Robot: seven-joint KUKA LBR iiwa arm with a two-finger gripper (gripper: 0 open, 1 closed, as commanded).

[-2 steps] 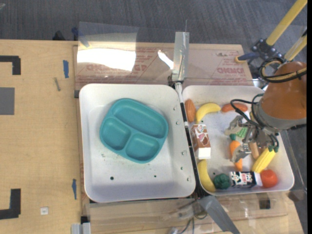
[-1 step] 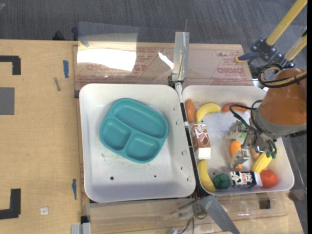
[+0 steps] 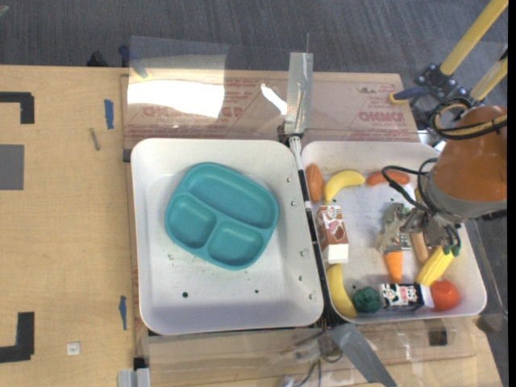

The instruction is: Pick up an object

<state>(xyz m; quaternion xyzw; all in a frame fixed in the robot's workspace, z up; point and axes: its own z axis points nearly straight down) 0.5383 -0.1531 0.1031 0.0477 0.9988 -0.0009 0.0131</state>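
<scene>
Camera view: toy carrot (image 3: 393,263) lies just below the claw (image 3: 401,230).

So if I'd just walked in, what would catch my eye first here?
Probably the big teal plate with three compartments, lying alone in the left bin. Next, the right bin, crowded with toy food: a banana near its far edge, a carrot in the middle, a tomato at the near corner. The arm's orange band hangs above that bin, its gripper down among the toys.

two bananas (image 3: 342,181), two bins (image 3: 153,297), one tray (image 3: 222,214)
</scene>
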